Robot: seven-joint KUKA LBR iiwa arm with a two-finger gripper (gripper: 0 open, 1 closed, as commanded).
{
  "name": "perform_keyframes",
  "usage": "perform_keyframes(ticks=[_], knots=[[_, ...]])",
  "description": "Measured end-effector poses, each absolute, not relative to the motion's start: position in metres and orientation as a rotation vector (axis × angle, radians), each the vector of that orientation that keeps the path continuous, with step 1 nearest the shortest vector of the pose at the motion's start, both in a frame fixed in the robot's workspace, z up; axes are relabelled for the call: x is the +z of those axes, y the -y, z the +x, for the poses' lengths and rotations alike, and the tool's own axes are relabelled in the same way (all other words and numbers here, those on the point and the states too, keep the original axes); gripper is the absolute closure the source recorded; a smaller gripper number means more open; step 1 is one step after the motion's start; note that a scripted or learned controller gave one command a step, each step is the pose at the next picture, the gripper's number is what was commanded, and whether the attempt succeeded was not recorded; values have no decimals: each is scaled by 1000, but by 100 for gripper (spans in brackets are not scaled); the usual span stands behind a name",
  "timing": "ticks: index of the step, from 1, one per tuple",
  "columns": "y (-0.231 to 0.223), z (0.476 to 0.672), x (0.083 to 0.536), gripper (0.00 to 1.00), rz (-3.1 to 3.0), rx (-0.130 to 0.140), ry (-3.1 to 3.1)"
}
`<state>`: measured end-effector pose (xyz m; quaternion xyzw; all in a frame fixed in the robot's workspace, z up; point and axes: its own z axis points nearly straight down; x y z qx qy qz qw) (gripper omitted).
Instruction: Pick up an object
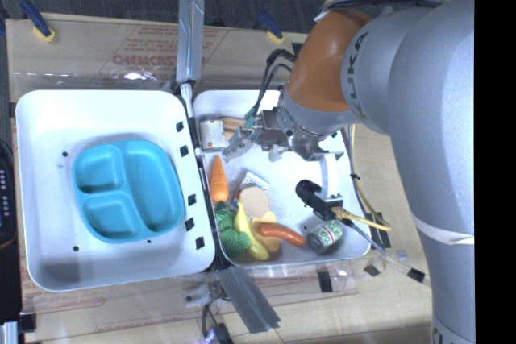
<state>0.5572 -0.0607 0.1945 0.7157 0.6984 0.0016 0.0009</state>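
Gripper (244,138) sits over upper part of right bin (351,247), above the toys; finger state can't be determined from this angle. Carrot (218,179) lies at approx. 6 o'clock from gripper, banana (251,235) and red sausage (280,234) further down at 6. Blue divided tray (129,189) occupies left bin (48,113), at 9 o'clock.

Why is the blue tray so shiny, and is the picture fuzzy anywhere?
In the camera view, overhead light puts soft glare on the blue tray and the white bin rim; a grey shadow sits in that bin's lower left corner; the arm looks slightly soft, and small toys near the carrot lack fine detail.
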Motion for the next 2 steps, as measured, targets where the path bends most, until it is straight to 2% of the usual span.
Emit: perform_keyframes(ticks=[1,2], knots=[[107,560,91,0,2219,-3,-2227],[122,551,91,0,2206,-5,-2245]])
